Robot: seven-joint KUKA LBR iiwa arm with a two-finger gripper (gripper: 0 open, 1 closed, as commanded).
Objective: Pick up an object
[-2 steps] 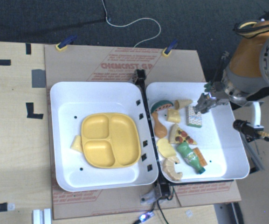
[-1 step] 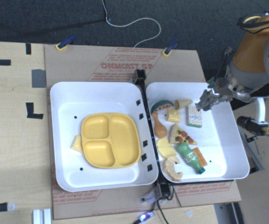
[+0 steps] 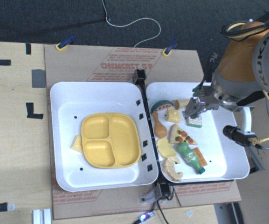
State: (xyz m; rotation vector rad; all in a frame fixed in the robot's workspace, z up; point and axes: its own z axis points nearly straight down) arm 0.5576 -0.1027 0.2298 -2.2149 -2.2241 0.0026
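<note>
Reaching in from the right, bent down over the right bin (image 3: 227, 169), tool (image 3: 193, 113) low above a small pale speckled piece (image 3: 195, 121) beside the toy food pile (image 3: 178, 143); grip state not clear, cannot tell.

The arm (image 3: 246, 73) is built of rounded grey segments, with a broad orange band (image 3: 239, 57) wrapped around the section above the wrist and a yellow cable (image 3: 239, 28) looping over its top edge. Below the band a paler grey collar narrows into a dark metal wrist block, from which the claw (image 3: 193, 110) extends as a compact cluster of grey and black parts. A black cylindrical fitting (image 3: 237, 135) juts from a white bracket on the lower side, with thin black and yellowish leads trailing off it.
</note>
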